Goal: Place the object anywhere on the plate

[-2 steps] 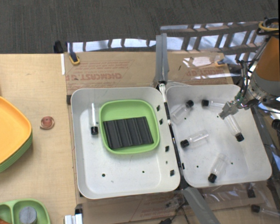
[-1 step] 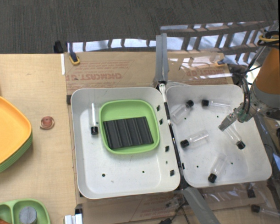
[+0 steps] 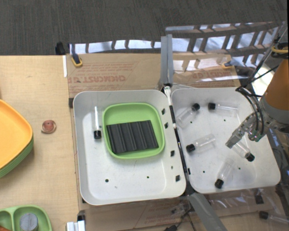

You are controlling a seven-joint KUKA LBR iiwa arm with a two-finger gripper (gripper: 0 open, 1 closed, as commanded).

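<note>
A green plate (image 3: 132, 109) lies in the left bin (image 3: 87, 176), with a dark ribbed rectangular pad (image 3: 133, 136) resting on it. Just left of the plate lies a clear tube with a black cap (image 3: 96, 123). Several more clear black-capped tubes are scattered over the right bin (image 3: 265, 177), among them one (image 3: 201, 144) near its left wall and one (image 3: 224, 174) at the front. My gripper (image 3: 234, 140) hangs low over the right bin's right half, angled down to the left. Directly beside it lies another tube (image 3: 244, 153). No object is visible in the gripper.
Stacked orange plates (image 3: 10, 136) sit at the bench's left edge, with a small red knob (image 3: 49, 126) beside them. A green compartment tray (image 3: 20, 225) occupies the bottom left corner. Cardboard (image 3: 114, 76) lies under the bins, and a metal rack (image 3: 217, 39) stands behind.
</note>
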